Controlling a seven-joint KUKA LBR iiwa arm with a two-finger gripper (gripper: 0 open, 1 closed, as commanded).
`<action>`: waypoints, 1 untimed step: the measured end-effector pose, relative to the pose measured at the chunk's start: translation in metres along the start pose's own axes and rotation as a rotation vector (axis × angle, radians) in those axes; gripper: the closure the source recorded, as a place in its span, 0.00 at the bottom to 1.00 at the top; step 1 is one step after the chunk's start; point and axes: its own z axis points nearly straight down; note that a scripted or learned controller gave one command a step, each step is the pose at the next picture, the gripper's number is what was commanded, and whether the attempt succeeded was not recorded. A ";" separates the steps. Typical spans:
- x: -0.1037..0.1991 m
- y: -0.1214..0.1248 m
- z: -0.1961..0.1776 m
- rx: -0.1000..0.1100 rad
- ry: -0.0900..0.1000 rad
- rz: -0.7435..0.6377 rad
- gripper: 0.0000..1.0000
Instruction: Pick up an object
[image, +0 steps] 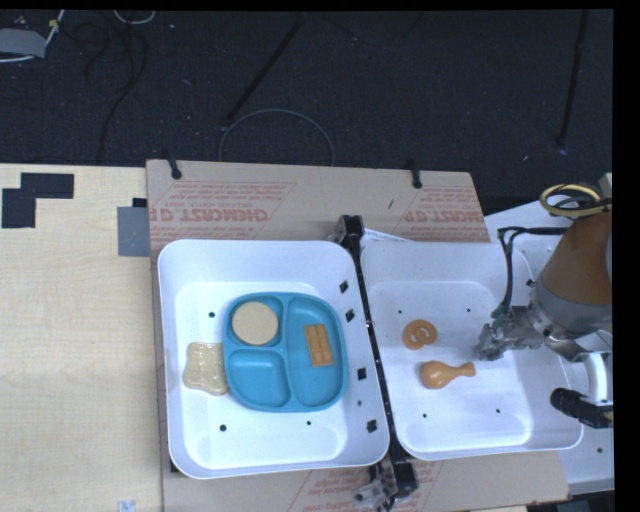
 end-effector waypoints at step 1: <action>0.000 -0.004 -0.043 -0.004 -0.002 -0.001 1.00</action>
